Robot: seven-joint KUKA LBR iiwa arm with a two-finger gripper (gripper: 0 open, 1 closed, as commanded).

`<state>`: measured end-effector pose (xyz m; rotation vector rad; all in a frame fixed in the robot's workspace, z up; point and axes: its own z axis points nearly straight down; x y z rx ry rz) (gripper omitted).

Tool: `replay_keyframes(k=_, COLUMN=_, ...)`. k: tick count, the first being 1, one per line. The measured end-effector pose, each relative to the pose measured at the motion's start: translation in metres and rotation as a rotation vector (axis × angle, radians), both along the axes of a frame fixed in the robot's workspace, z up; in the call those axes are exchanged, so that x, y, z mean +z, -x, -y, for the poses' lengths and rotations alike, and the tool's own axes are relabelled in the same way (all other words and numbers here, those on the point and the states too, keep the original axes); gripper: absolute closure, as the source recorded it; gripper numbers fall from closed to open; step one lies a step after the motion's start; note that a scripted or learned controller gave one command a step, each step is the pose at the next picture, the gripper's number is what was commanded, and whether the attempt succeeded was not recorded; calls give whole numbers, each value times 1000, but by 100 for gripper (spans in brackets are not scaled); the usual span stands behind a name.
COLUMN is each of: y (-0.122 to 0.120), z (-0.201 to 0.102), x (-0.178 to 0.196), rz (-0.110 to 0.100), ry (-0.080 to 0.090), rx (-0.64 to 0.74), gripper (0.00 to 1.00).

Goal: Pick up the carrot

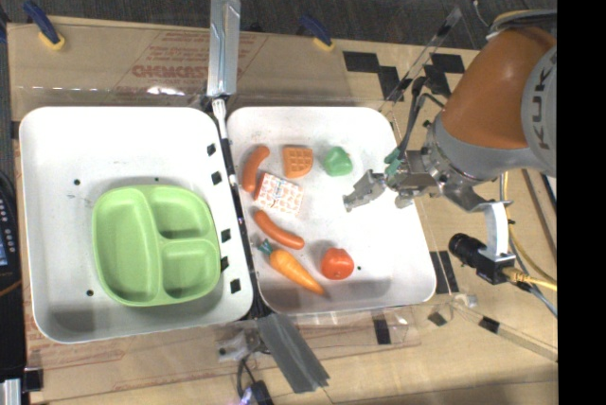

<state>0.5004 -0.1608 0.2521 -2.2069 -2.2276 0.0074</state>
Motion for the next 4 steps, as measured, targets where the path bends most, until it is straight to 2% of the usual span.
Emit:
replay_keyframes(k=1, y=24, z=-46, x=-118, rz=-2, ry=-1, rx=77, gripper=0)
replay_keyframes(k=2, y=14, z=-48, x=-150, rz=31, ry=3, rx=273, gripper=0)
replay_keyframes(k=3, y=8, z=-49, x=-138, rz=44, ry=2, rx=280, gripper=100)
replay_keyframes(k=4, y=21, z=-78, x=-63, rz=2, ry=2, rx=-178, gripper=100)
